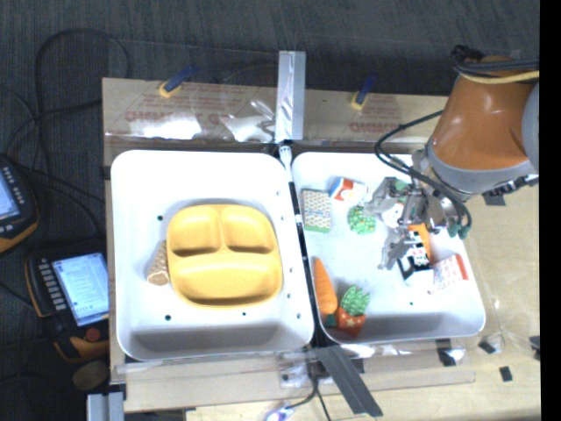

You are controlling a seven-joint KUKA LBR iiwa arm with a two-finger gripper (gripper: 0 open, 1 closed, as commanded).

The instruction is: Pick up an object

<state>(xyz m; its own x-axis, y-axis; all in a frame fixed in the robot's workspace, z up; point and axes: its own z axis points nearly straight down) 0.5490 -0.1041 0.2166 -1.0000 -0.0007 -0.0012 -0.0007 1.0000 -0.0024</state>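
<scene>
The arm is in over the right bin (473, 318), its end effector (401, 233) low in the middle of the bin, though whether the fingers are apart or together I cannot tell. Around it lie a green toy (360, 220) just to its left, a patterned card (316, 210) by the bin's left wall, a red-and-white packet (449, 273) toward the right wall, and a carrot (324, 288) beside a strawberry-like toy (352, 307) at the front-left corner. Over in the left bin (140, 182) sits a yellow divided tray (224, 253), with a tan cone (159, 266) touching its left side.
</scene>
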